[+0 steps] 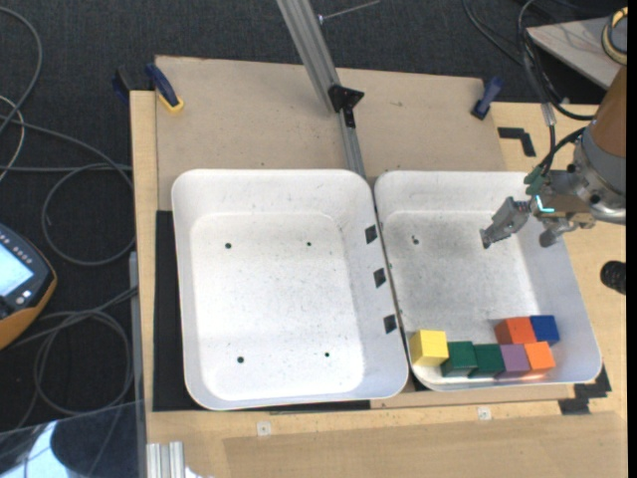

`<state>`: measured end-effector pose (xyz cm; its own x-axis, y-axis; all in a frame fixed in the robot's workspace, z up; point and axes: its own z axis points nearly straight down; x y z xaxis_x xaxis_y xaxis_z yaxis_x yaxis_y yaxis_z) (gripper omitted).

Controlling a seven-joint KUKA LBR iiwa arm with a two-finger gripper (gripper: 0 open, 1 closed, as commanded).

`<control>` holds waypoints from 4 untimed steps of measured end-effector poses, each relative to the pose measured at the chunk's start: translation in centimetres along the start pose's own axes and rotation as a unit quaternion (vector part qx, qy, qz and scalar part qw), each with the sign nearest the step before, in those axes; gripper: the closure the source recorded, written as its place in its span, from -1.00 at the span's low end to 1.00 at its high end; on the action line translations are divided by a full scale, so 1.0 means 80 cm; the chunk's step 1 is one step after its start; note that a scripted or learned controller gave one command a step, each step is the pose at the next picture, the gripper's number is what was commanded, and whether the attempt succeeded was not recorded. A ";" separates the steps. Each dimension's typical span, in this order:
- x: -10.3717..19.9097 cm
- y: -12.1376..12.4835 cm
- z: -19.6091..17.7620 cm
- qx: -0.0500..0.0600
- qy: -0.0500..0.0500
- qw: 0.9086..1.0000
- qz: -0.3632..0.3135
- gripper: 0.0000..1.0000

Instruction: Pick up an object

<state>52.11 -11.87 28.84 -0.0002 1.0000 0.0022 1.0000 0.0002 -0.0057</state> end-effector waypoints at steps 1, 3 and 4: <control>0.000 0.001 -0.003 -0.003 -0.001 1.000 0.000 -1.00; 0.005 0.017 0.143 0.001 0.000 1.000 0.000 -1.00; 0.006 0.010 0.198 0.001 0.000 1.000 0.000 -1.00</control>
<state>52.79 -11.34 12.98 0.0006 1.0000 0.0024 1.0000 -0.0006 -0.0070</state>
